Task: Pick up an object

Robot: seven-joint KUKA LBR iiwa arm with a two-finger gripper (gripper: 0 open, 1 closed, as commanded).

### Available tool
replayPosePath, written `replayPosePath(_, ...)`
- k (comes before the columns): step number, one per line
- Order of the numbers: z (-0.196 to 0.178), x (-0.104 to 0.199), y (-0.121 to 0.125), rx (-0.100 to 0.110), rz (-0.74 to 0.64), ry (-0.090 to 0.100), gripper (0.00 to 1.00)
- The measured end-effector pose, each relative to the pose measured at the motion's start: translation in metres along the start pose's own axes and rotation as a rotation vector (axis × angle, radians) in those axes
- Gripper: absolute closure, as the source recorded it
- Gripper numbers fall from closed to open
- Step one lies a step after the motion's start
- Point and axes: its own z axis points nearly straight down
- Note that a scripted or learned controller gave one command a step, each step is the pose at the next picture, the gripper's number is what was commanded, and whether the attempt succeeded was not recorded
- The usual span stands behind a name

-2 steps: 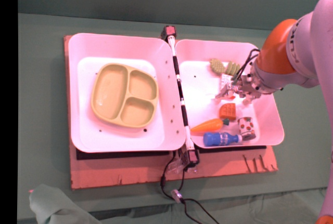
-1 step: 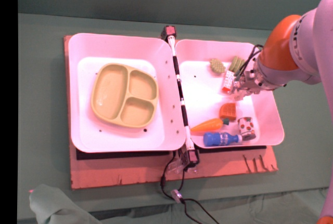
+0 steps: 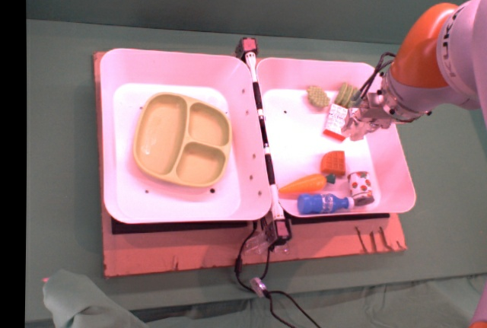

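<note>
Presently the gripper (image 3: 356, 123) sits low over the right bin (image 3: 396, 167), upper area, touching or just beside a small red-and-white carton (image 3: 335, 120). Whether the tool is apart, together or clamped on the carton: cannot tell (the wrist hides that part). Near the carton lie a tan waffle-like piece (image 3: 317, 97) and a green ridged piece (image 3: 346, 94). Lower in the same bin: orange block (image 3: 332, 163), carrot (image 3: 306, 183), blue bottle (image 3: 323, 203), spotted can (image 3: 361, 186). Left bin (image 3: 122, 197) bears a yellow divided tray (image 3: 183, 138).
</note>
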Motion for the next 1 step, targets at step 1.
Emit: replayPosePath(1,-0.0597,0.0007,-0.0062,-0.003,0.0,-0.001,1.0)
